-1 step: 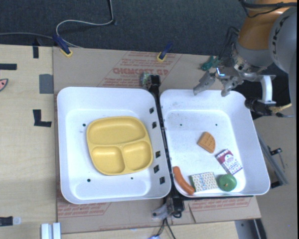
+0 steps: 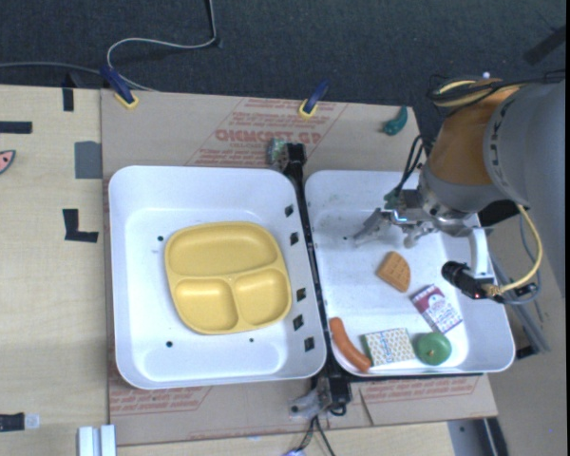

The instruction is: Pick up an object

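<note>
While nothing is yet between the fingers, the step in hand looks like choosing and closing in on one item in the right bin [image 2: 334,255]. Nearest the camera, along that bin's front wall, four things lie in a row: a hot dog [image 2: 349,344] at the left, a small patterned card [image 2: 389,347] just beside it, a green ball [image 2: 433,349] next, and a red packet [image 2: 435,309] lying a little behind the ball. These are crowded, some nearly touching, so a grasp there would risk nudging a neighbour or catching the bin wall.

Further back, near the bin's middle, a brown cracker [image 2: 394,272] lies alone with bare white floor all round it. It seems the best candidate: it is the closest item to the gripper [image 2: 385,228] and nothing hems it in.

Further still, the gripper hangs over the back part of the bin, spread open and empty, its two fingers splayed toward the left and the front. A good attempt would bring it over the cracker, turn the fingers to straddle its narrower side, descend until they reach the floor, then close. The cracker looks thin and flat, so a shallow descent would likely miss it.

In the left bin [image 2: 133,255] a yellow divided plate [image 2: 230,275] lies well apart from all this.
</note>
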`<state>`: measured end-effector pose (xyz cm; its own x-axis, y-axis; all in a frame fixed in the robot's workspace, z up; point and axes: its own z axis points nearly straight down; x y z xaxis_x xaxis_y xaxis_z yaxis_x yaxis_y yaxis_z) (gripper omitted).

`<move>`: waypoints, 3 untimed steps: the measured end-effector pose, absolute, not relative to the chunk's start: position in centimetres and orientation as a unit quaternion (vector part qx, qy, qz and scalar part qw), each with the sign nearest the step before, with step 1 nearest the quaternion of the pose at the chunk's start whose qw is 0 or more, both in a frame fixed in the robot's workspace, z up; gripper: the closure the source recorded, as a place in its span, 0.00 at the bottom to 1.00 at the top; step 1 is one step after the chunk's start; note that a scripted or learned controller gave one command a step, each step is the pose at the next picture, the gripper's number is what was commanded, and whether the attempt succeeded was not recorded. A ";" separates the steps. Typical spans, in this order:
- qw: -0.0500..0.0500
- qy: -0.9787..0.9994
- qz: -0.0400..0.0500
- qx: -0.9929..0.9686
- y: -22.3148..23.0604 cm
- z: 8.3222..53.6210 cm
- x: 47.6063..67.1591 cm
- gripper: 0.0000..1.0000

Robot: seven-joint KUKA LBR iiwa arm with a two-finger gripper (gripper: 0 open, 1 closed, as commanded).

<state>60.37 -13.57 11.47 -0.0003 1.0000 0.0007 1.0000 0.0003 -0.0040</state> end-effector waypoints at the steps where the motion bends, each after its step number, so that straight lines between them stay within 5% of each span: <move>1: -0.001 -0.708 -0.001 -0.707 -15.8 8.6 58.0 0.00; 2: -0.003 -0.707 -0.001 -0.707 -15.9 9.6 58.1 1.00; 3: 0.000 -0.708 0.000 -0.706 -9.7 19.0 57.0 1.00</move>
